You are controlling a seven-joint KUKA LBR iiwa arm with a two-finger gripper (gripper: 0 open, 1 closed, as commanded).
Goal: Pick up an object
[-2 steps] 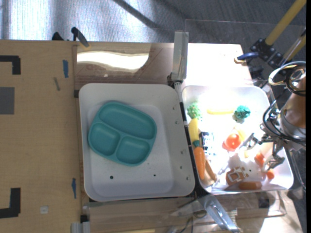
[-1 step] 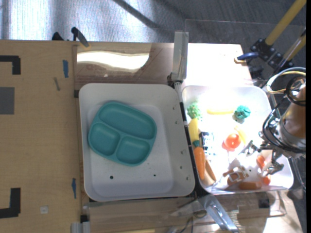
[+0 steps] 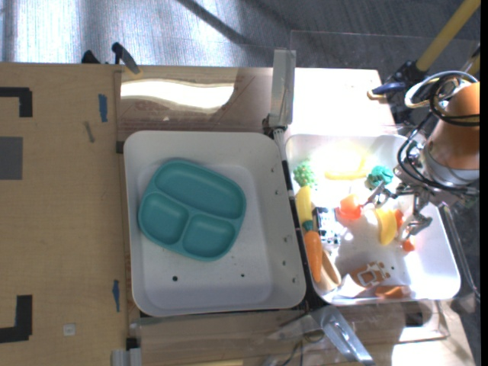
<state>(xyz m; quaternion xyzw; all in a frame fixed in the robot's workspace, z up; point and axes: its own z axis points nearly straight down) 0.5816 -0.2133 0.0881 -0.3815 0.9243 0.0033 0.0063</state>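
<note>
arm (image 3: 456,139) — reaching down into right bin (image 3: 442,269) | gripper (image 3: 398,210) — fingers apart around yellow piece (image 3: 387,225)

The left bin (image 3: 263,204) has open floor along its right and lower sides, with only the teal divided plate (image 3: 192,208) taking up its centre-left. The right bin (image 3: 446,269) is crowded: broccoli (image 3: 304,174), a corn cob (image 3: 304,203) and a carrot (image 3: 313,254) line its left wall, a yellow piece (image 3: 387,225) and orange bits lie at centre, and the gripper (image 3: 400,208) hangs over them. Bare floor remains toward that bin's upper middle and lower right corner.
</note>
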